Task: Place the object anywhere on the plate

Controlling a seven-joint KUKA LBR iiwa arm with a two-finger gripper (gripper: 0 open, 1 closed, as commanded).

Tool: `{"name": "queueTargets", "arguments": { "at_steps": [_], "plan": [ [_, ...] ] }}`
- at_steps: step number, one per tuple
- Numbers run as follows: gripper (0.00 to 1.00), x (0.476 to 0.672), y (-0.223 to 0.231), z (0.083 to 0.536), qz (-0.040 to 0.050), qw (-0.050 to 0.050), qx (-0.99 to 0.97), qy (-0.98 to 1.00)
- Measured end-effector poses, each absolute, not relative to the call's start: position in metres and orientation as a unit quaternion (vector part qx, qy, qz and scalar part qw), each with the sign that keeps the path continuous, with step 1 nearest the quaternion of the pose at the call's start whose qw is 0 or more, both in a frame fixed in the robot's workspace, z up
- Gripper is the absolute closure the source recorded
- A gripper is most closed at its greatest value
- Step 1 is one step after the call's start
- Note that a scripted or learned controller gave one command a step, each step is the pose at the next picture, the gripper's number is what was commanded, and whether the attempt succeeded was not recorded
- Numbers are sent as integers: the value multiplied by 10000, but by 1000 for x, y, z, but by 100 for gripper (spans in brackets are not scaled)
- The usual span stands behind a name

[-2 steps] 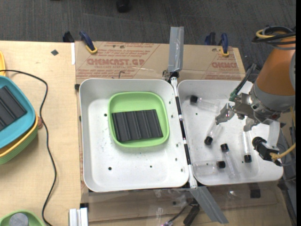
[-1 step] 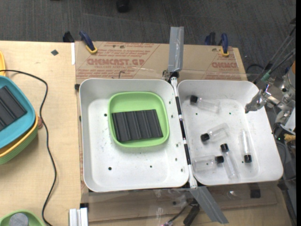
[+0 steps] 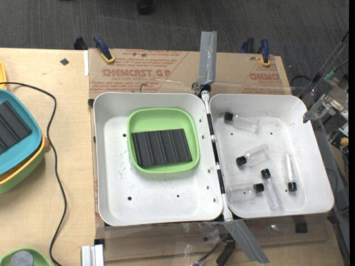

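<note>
A green square plate (image 3: 191, 127) sits in the left white bin (image 3: 111, 187), toward its back. A dark grey ribbed pad (image 3: 162, 147) lies flat on the plate. Several clear vials with black caps lie scattered in the right white bin (image 3: 310, 198). One vial (image 3: 242, 122) is near the back left, another (image 3: 253, 153) is in the middle, and a third (image 3: 289, 172) lies toward the right wall. Two more are near the bin's front. All the vials rest on the bin floor, apart from the plate.
Stacked teal and yellow trays (image 3: 19, 143) stand at the far left of the bench, with a black cable (image 3: 55, 165) looping beside them. Clamps (image 3: 104, 50) hold cardboard behind the bins. Metal hardware (image 3: 327, 105) juts in at the right bin's far right corner.
</note>
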State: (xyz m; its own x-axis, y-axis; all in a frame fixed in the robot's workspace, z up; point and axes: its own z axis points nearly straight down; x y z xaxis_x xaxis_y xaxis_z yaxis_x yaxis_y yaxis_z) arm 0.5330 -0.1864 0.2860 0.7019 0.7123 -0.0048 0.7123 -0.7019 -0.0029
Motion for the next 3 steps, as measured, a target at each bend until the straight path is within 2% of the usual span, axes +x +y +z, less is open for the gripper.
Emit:
{"name": "queueTargets", "arguments": {
  "at_steps": [1,2,3],
  "plan": [
    [0,544,-164,293,29,0,-9624,-2716],
    [0,529,-130,283,37,4,-9795,-2013],
    [0,564,-188,221,33,1,-9929,-1190]
  ]
}}
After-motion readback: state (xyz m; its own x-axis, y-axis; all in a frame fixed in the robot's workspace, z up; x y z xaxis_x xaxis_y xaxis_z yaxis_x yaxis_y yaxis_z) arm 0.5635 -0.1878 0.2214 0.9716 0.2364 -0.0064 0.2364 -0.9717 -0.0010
